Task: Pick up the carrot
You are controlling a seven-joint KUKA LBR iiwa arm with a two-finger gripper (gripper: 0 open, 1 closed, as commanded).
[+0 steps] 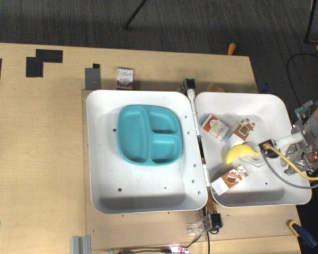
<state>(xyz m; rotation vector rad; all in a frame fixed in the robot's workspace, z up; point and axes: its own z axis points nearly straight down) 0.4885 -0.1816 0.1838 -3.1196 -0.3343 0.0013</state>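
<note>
- Gripper (303, 153): low over the right bin's (275, 103) right edge; open or closed, cannot tell.
- Just left of it: yellow banana (241, 152), small packets around.
- Carrot: cannot tell where it lies.
- Left bin (103, 120): teal divided plate (148, 134).

A pale wooden tabletop (37, 157) with black rectangular marks (42, 61) near its far left edge carries two shallow white bins (103, 197) side by side, and beyond it lies a dark grey carpeted floor (69, 9) crossed by thin black stand legs (142, 5).
</note>
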